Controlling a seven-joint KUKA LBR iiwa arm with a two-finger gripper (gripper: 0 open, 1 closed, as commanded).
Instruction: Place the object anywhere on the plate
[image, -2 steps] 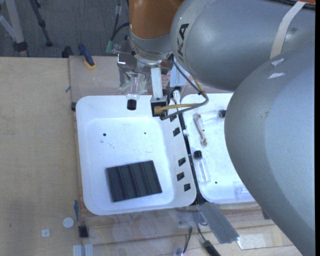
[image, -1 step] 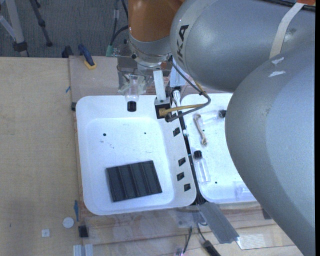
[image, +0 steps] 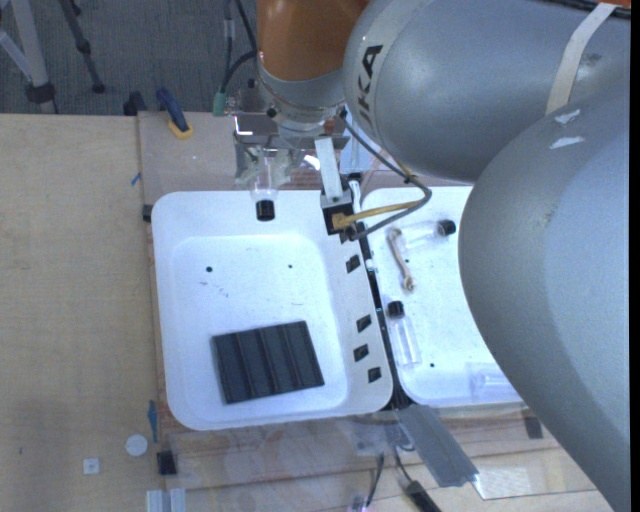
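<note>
Single grey arm with orange band reaches in from the right; its gripper (image: 268, 190) hangs over the far rim of the left shallow white bin (image: 165, 300), with translucent fingers (image: 262, 180) pointing down and a small black cap-like tip just below them at the rim. Cannot tell from this angle whether the gripper is wide or narrow, and nothing is visibly held between the fingers. The only plate-like thing is the dark ribbed rectangular plate (image: 267, 361), lying flat on the floor of the left bin toward its near edge, long axis running left to right with a slight tilt. The likely object, in my judgement, is the thin tan bent stick (image: 400, 258) in the right white bin (image: 440, 380), lying roughly far-to-near just beyond the divider between the bins. From the gripper it lies to the right and somewhat nearer the camera; the plate lies nearer still, almost straight below the gripper in the view, well apart from it. A clear plastic tube with a black cap (image: 402, 335) lies near the stick's near end and another small clear capped piece (image: 440, 229) sits beside its far end; both crowd a grasp. The row of small black clips (image: 362, 322) along the divider stands between stick and plate.
</note>
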